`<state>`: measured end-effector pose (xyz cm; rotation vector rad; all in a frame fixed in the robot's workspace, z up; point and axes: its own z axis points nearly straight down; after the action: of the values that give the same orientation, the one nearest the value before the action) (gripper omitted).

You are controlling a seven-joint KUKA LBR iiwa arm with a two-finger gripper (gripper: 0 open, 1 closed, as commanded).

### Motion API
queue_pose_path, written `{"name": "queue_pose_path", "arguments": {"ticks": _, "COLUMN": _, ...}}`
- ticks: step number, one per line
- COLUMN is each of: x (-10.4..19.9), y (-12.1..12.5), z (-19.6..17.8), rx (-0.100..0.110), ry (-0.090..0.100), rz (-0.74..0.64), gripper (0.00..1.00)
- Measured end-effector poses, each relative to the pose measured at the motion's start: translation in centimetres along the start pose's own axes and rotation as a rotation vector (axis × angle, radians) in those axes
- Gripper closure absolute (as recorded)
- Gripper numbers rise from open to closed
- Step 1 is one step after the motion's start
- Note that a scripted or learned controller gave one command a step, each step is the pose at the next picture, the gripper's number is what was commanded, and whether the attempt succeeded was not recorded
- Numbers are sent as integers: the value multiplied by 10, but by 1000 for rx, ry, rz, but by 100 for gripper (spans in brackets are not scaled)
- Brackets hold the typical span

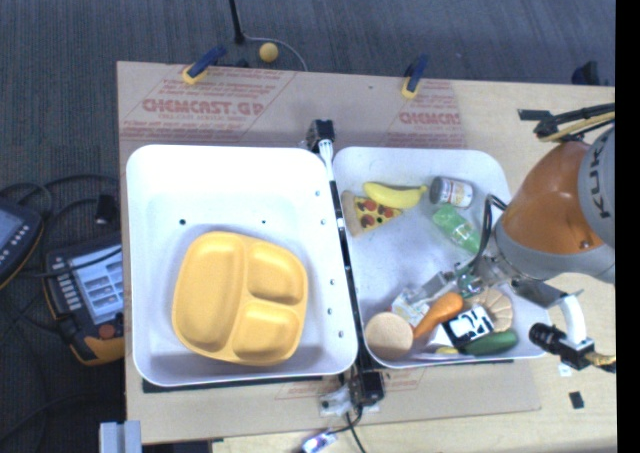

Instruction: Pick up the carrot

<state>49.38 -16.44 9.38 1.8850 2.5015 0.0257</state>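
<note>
**Arm over the right bin, carrot in the near corner**

At the near rim of the right bin (420, 163) sit a round tan bun (389, 335) and a smooth dark-green cucumber (490, 343). Between them the tapered orange carrot (437, 315) lies slantwise, touching the bun's right side. The gripper (478, 279), metallic and partly hidden beneath the glossy orange band, hangs just beside the carrot's upper end; its opening cannot be told. Farther back lie a translucent green bottle (456, 229), a small jar (450, 191), a curved yellow banana (395, 195) and a triangular pizza slice (367, 212). The left bin (160, 181) holds a rounded yellow compartment tray (240, 296).
</note>
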Motion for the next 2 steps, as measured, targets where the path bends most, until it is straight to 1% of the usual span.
{"name": "queue_pose_path", "arguments": {"ticks": 1, "x": -1, "y": 2, "z": -7, "rx": -2, "ry": -4, "rz": -3, "gripper": 100}}
{"name": "queue_pose_path", "arguments": {"ticks": 2, "x": 64, "y": 7, "z": -10, "rx": 28, "ry": 5, "rz": 42, "gripper": 100}}
